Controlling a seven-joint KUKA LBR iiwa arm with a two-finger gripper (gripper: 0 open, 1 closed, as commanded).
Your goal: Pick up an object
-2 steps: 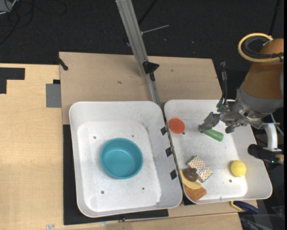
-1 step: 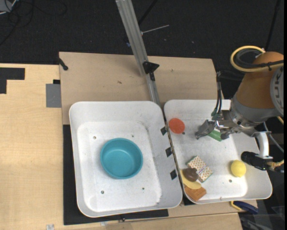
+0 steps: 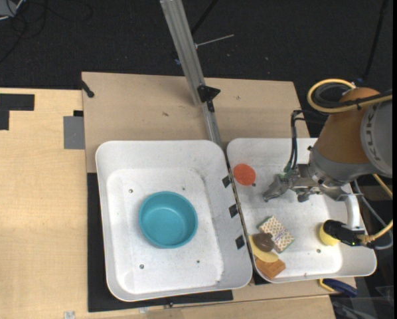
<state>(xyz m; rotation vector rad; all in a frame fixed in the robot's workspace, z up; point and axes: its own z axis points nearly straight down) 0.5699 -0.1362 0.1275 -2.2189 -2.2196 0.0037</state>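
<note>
Arm reaches in from right, wrist low over right bin (image 3: 358,264) | gripper (image 3: 276,190) near orange disc (image 3: 244,174) | claw state: cannot tell, fingertips blurred | nothing visibly held

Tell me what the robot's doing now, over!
Gripper low over the right bin, nothing seen between its fingers. Orange ball just left of it, untouched. Checkered packet and yellow item lie nearby. Blue bowl sits in the left bin.
</note>
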